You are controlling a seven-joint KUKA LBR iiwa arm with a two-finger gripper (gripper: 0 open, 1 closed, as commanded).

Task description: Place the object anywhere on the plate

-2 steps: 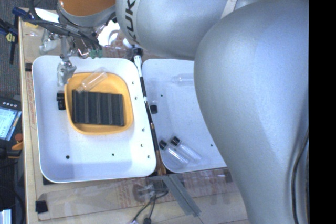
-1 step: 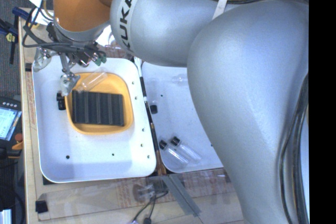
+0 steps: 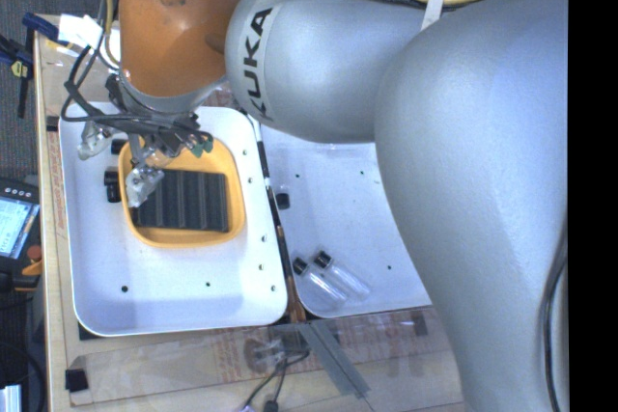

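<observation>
The object, as best I can judge, is the small pale, glassy piece [image 3: 142,184] just under my gripper [image 3: 154,154]. It sits over the upper left rim of the plate [image 3: 183,234]. I cannot tell whether my gripper is clamped on it, has let it go, or whether that pale shape is simply part of my own tooling; the wrist hides the tip.

My gripper hangs low above the plate's near-left corner, below the orange band [image 3: 169,24] of my arm [image 3: 386,63], which reaches in from the view's right. I judge it is there because this is the drop spot: anywhere on the plate counts, so the corner will do.

The plate is yellow-rimmed with a dark ribbed centre, and lies flat in the view's left bin [image 3: 183,304]. A small black bit [image 3: 113,186] rests on the bin floor just beside the plate's left edge.

In the other bin [image 3: 338,198], well apart from my gripper, lies a clear item with black caps [image 3: 328,275]. It could equally be the task's thing, untouched.
</observation>
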